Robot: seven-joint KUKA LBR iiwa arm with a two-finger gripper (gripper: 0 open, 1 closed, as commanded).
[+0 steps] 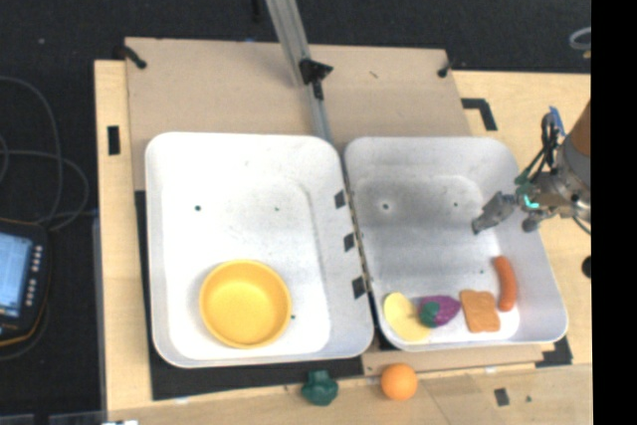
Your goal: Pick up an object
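End effector: the end effector (508, 212) is seen over the right bin (418, 174), near its right wall, with two fingers spread apart; it is released and nothing is seen between the fingers.
End effector height: whether the fingertips touch the bin floor cannot be told from this slanted view.
Nearest candidate: an orange sausage-shaped piece (507, 282) lies just below the end effector, near the right wall of the bin.
Other candidates: an orange-brown slab (481, 311), a purple-and-green piece (435, 311) and a pale yellow piece (400, 314) are lined along the front edge of the same bin.
Left bin: a yellow bowl (245, 303) rests in the front part of the left bin (239, 174), well apart from the end effector.
Surface: an orange ball (398, 381) and a green item (319, 387) lie on the surface (219, 85), outside both bins.
Step in hand: approach is judged; no object is grasped yet.
Next move: the fingers are to be brought over one piece, aligned across its narrow side, lowered and closed; the wall beside the sausage-shaped piece leaves little clearance.
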